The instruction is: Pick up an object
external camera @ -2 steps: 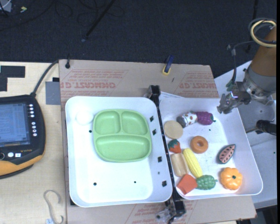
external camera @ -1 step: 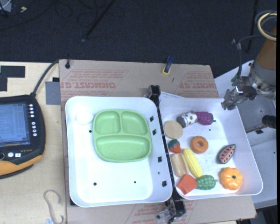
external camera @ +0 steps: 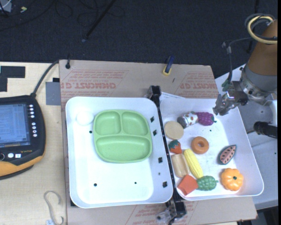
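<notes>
The right bin (external camera: 246,139) holds several toy foods: purple grapes (external camera: 205,118), a tan round cookie (external camera: 173,131), an orange donut (external camera: 200,145), a yellow corn cob (external camera: 193,162), a hot dog bun (external camera: 179,165), a watermelon slice (external camera: 227,154), an orange pumpkin (external camera: 231,179), a green broccoli piece (external camera: 206,183) and a red block (external camera: 188,184). My gripper (external camera: 221,106) hangs over the bin's upper right corner, just right of the grapes. Nothing shows between its fingers.
The left bin (external camera: 79,172) carries a green divided plate (external camera: 122,136) and a small white ball (external camera: 84,118). A tablet-like pendant (external camera: 14,130) lies on the bench at far left. A black divider (external camera: 162,144) runs between the bins.
</notes>
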